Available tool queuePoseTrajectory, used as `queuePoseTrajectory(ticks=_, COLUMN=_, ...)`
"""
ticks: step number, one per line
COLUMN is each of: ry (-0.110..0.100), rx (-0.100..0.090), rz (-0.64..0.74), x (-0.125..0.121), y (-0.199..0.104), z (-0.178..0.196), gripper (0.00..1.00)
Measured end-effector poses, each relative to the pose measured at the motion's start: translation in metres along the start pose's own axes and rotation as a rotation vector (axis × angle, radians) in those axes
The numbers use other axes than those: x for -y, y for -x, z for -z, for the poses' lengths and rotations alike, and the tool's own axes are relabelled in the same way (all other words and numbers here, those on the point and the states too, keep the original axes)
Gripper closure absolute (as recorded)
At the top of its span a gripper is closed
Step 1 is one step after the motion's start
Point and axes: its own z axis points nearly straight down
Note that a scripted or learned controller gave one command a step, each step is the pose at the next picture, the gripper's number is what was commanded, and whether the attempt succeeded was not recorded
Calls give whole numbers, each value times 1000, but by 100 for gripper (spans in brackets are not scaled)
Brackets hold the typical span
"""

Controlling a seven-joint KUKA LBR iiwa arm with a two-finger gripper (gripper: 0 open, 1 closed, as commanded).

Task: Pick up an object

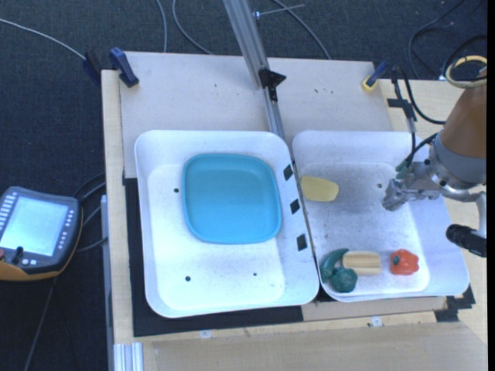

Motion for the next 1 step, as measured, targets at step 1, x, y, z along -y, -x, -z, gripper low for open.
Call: queuePoseTrajectory(ticks=1, ry=-1, rx=0, rz=-1, x=-2, y=1, z=42, gripper=100)
